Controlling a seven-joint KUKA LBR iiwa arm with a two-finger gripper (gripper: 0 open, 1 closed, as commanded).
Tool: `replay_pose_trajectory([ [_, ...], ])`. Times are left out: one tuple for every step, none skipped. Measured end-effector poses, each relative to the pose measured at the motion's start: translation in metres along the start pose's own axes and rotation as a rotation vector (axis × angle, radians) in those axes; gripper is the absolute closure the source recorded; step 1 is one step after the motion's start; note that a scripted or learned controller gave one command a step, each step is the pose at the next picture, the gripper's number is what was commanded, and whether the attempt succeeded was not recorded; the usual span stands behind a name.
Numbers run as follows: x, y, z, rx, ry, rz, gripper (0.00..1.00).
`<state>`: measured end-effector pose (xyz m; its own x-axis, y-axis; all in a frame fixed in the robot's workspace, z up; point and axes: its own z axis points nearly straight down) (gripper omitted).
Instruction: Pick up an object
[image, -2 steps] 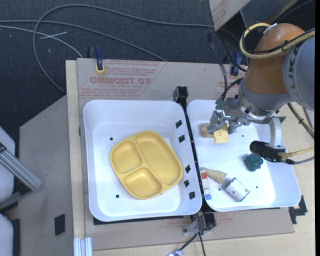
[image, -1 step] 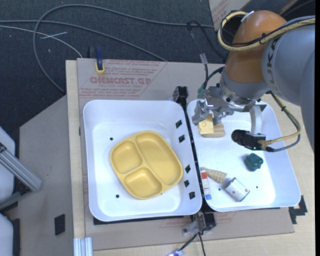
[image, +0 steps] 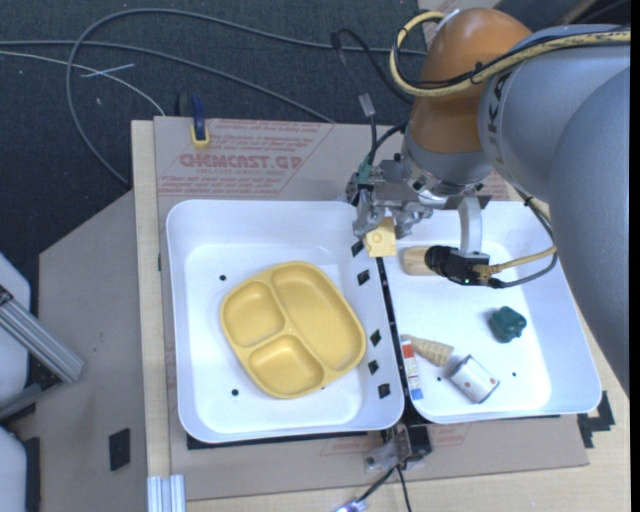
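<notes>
You'll see the yellow divided plate (image: 291, 327) lying in the left bin (image: 195, 270). Up and to the right of the plate, over the seam between the bins, is the gripper (image: 383, 222), with a small pale yellow piece (image: 380, 241) just under it. Further right of the plate, in the right bin (image: 540, 370), lie a green lump (image: 507, 321), a tan cone (image: 434, 350) and a silvery cylinder (image: 470, 378).

Tray (image: 292, 328) pale yellow, plain. Both bins (image: 195, 260) white, few black dots. Right of tray: lump (image: 507, 322) dark green; cone (image: 434, 350) tan; cylinder (image: 470, 378) silver. Above tray: cardboard (image: 250, 160) brown, red lettering.
</notes>
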<state>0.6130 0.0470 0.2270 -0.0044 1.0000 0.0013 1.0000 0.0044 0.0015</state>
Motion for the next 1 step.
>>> replay_pose_trajectory([
  [0.0434,0.0235,0.0068,0.000,0.000,0.000,1.00],
])
